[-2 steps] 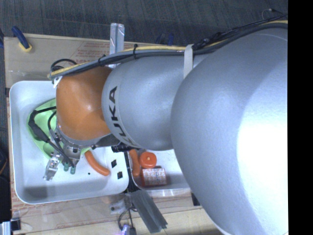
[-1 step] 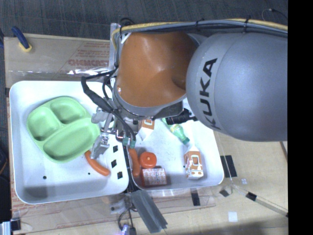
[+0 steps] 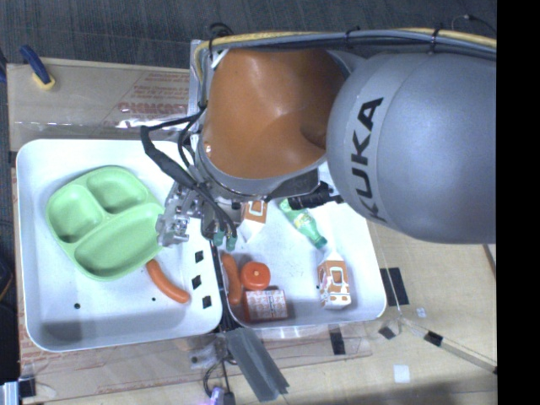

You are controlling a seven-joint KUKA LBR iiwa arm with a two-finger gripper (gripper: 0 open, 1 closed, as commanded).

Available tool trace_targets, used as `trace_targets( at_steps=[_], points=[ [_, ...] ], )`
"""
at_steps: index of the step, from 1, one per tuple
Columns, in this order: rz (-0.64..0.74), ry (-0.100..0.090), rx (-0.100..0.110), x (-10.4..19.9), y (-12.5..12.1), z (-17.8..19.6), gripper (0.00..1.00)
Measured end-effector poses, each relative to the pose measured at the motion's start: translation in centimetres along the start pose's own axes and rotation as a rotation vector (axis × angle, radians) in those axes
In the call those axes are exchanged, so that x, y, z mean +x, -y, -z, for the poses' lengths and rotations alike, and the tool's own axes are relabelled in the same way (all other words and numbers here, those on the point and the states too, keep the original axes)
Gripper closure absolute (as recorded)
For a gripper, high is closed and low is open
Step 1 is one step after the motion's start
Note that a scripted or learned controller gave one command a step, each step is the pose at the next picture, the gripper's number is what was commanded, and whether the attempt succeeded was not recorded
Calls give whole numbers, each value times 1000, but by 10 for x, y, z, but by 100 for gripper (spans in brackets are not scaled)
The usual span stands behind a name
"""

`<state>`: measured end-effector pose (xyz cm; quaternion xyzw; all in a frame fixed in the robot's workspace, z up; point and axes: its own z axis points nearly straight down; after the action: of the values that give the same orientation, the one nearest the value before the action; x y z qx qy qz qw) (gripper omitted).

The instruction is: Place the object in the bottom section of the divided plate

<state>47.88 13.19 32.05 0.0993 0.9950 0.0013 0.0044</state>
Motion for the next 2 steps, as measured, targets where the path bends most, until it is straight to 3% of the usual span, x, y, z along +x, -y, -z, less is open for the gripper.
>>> trace_targets(
  at_steps=[1, 2],
  points=[
    [1, 0, 0, 0, 0, 0, 0],
    [6, 5, -2, -1, -1, 11, 100]
  ],
)
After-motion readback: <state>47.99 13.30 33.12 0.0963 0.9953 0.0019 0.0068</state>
